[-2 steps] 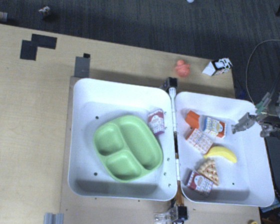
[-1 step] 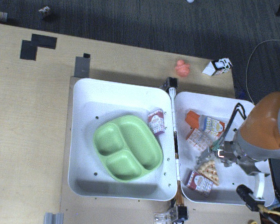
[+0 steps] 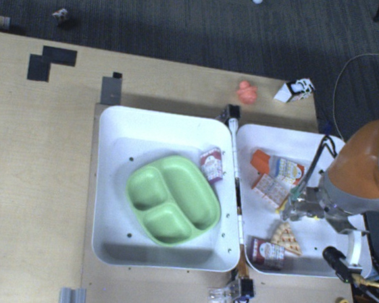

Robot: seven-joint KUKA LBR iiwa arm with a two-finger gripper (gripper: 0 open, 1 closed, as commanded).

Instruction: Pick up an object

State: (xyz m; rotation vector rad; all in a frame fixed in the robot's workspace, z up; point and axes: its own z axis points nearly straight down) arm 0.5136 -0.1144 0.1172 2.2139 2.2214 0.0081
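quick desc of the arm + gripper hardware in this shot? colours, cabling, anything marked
The arm is grey with a rounded orange band above the wrist. Below the band sits a grey wrist section leading to a small metallic gripper over the right bin. A thin dark cable runs along the wrist down toward the gripper. No markings or labels are legible at this resolution.

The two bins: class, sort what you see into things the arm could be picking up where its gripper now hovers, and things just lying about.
Part of the job:
gripper
right bin
orange-capped bottle
patterned packet
waffle-patterned wedge
dark red packet

Lying about:
left bin
green divided plate
small red packet
pink lump on the bench
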